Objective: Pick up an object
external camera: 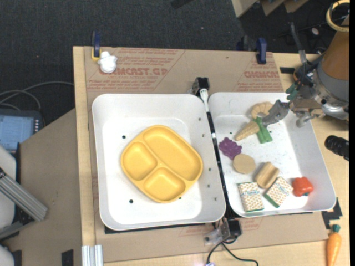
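- A cardboard-covered bench [166, 65] stands on dark carpet and bears two shallow white bins side by side.
- The left bin [105, 148] holds a yellow divided plate [161, 162], lying flat near its middle.
- The right bin [316, 159] holds the loose objects: a purple grape cluster [229, 147], a round tan cookie [243, 163], a bread roll [267, 174], two patterned packets [250, 196] [278, 192] and a red pepper [301, 187] toward the near edge.
- A cone-shaped piece [247, 131] and a pale croissant-like item [260, 110] lie toward the far side.
- The gripper [272, 117] reaches in from the right, low over the bin's far half, just above a green piece [263, 134].
- Whether its fingers are wide or closed cannot be told from this angle.
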